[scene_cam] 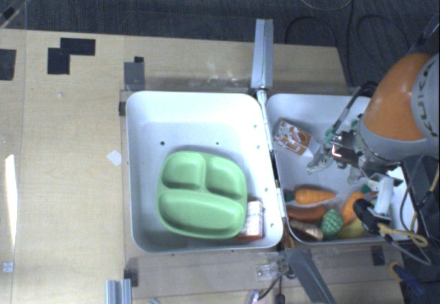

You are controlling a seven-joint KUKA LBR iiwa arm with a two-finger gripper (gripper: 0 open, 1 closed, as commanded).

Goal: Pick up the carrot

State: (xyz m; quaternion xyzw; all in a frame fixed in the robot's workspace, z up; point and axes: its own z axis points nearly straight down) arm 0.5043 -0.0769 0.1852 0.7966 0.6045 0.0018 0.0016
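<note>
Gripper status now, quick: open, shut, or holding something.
Gripper: cannot be told from this view. It hovers in the right bin, above the carrot, with nothing seen in it.

We can read no text: the small white-and-brown printed packet (pixel 292 137) left of the jaws bears markings too blurred to make out.

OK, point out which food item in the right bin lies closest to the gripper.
The carrot: it lies just below the gripper, while the snack packet sits further left and the green toy lies lower.
</note>
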